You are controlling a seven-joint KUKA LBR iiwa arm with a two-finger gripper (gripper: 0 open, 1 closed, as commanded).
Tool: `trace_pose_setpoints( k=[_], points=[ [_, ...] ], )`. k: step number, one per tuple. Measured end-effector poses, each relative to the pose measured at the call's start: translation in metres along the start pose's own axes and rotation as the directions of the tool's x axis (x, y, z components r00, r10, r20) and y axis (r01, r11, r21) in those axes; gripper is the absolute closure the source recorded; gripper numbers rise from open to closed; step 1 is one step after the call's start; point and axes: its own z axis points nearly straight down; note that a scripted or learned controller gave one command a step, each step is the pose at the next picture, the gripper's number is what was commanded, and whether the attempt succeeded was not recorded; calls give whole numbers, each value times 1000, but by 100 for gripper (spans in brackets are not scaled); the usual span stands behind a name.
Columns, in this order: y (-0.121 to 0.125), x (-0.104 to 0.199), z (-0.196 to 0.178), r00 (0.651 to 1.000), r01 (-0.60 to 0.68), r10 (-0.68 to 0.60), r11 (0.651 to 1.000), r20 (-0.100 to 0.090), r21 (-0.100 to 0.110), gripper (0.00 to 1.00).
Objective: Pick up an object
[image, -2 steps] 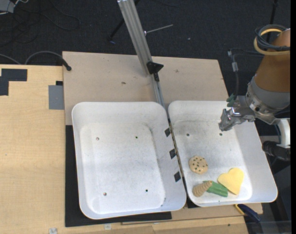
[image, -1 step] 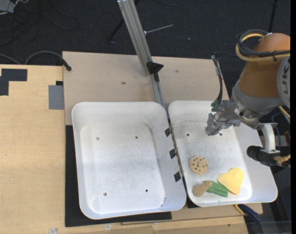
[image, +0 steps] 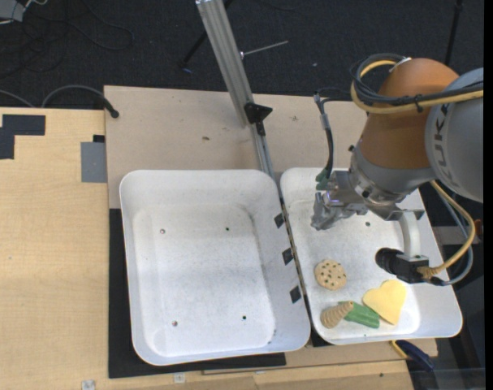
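Gripper (image: 322,218): low over the right bin (image: 356,331), upper part; finger state I cannot tell.
Cookie (image: 330,275): below the gripper, apart.
Yellow piece (image: 387,301), green piece (image: 362,316), tan piece (image: 337,314): lower right.

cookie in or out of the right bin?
In. The cookie lies flat on the right bin's floor, beside the divider, apart from the end effector.

**Desk and its two bins**

The tan desk (image: 43,242) carries a black mat (image: 116,299). On it, the left bin (image: 197,266) lies touching the right bin (image: 429,319). Behind the left bin, a slanted metal rail (image: 230,71) rises.
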Motion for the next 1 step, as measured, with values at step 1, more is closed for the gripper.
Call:
trace_pose_setpoints(
  k=[1],
  points=[
    [-14, 57, -3, 1000, 1, -1, 1000, 0, 0, 100]
  ],
)
